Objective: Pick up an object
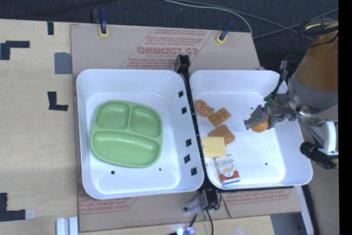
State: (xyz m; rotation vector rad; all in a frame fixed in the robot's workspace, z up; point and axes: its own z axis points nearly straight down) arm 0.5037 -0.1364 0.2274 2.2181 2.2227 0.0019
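- Orange object (260,125): small and rounded, in the right bin (286,170) near its right wall. We see it lodged at the tips of the end effector (258,120), between the dark fingers, so we record the end effector as closed on it.
- Key relation: the orange object lies directly at the fingertips, on their lower side in the camera view, with no gap to cross. It is too round to show a long axis. We judge that the coming move turns on a lift straight up, and the grip looks shallow enough that the object could slip.
- Arm (316,74): grey with an orange band, reaching in from the right over the right bin's wall.
- Other contents of the right bin, well apart from the end effector toward the bin's left side: a pretzel (202,108), a waffle piece (219,116) just beside it, a brown heart-shaped piece (222,134), a yellow square (214,147) touching it below, and a small white and red packet (226,169) near the front wall.
- Left bin (132,77): holds a green divided plate (127,133).
- Both bins rest side by side on a cardboard sheet (165,47) on the tabletop (33,135).
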